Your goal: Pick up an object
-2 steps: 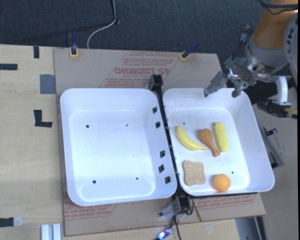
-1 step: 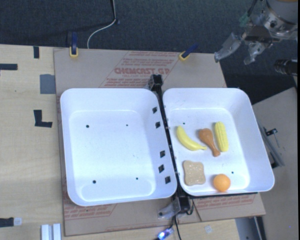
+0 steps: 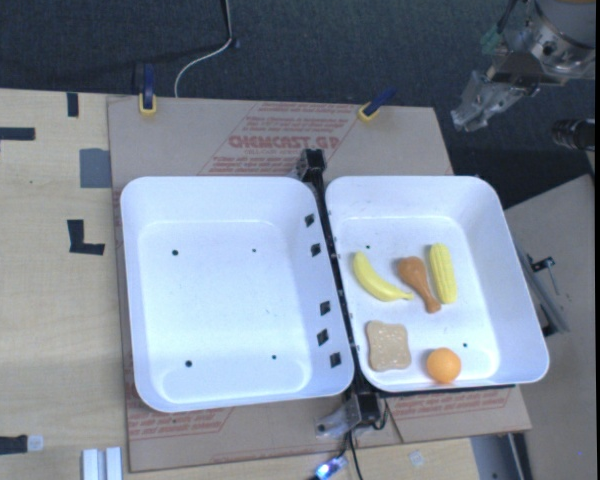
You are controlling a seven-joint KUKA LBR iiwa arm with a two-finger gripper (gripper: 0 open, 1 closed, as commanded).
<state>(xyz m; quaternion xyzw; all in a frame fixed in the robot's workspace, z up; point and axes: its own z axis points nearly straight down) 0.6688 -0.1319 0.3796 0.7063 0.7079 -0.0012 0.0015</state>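
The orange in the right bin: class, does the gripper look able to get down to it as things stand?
Probably yes. The orange lies uncovered near the right bin's front edge, apart from the bread slice, with nothing over it. The gripper hangs above the bench beyond the bin's far corner.

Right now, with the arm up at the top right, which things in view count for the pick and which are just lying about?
For the pick, all in the right bin:
banana
drumstick
corn cob
bread slice
orange
gripper, raised beyond the bins

Lying about:
left bin
cardboard sheet
two clamps at its far edge
white cable
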